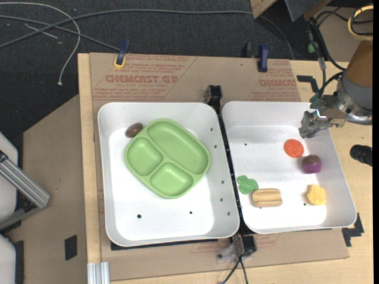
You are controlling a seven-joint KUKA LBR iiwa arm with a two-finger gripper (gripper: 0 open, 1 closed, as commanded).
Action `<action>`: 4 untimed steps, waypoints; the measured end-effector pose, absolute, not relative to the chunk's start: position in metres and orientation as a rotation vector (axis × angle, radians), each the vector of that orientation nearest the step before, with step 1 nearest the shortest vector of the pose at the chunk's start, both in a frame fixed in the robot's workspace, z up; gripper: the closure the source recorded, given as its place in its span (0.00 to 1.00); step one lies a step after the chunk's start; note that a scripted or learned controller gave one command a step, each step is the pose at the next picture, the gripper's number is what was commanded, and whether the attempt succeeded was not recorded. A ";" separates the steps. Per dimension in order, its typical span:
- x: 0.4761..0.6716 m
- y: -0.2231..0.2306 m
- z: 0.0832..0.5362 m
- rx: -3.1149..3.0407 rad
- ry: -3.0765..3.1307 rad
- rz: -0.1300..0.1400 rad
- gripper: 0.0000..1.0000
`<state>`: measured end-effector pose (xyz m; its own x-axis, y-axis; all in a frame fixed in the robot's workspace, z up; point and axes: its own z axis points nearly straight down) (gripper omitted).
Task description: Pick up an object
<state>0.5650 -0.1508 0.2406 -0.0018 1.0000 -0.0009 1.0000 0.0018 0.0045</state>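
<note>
Hovering with the gripper (311,125) just beyond the orange ball (294,148), toward the far rim of the right bin (260,120); cannot tell how wide the opening stands, and nothing seen clamped in it. Likely aiming at that ball, with a purple lump (311,164) just beside the ball on its near side. Could easily roll the ball away by coming down off-centre, or knock it against the purple lump and close on air. Might also pinch both at once and drop them on lifting. Further from the ball, toward the near rim: a yellow piece (316,194), a tan bun (266,197) and a green scrap (247,184), well apart and unlikely to interfere. Worth descending squarely over the ball's middle.
</note>
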 end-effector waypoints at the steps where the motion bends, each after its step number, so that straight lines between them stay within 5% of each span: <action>1: 0.577 -0.094 0.249 2.213 2.229 0.006 1.00; 4: 0.613 0.063 0.237 2.216 2.227 0.003 1.00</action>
